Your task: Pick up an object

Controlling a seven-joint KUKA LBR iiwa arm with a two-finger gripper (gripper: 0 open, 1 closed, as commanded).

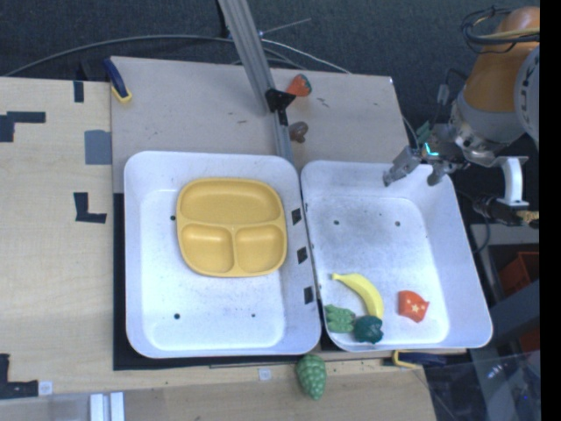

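Gripper (412, 174), fingers apart and holding nothing, hovers over the right bin's (386, 191) far edge. Banana (361, 291), strawberry (413, 305) and broccoli (352, 323) cluster at the near end; a descent between the crowded banana and broccoli could nudge both and miss

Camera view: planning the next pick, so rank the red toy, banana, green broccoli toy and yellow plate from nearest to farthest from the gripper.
From the gripper:
1. Red toy, right bin, near right.
2. Banana, right bin, middle; close to the red toy's rank.
3. Green broccoli toy, near-left corner.
4. Yellow plate, left bin.
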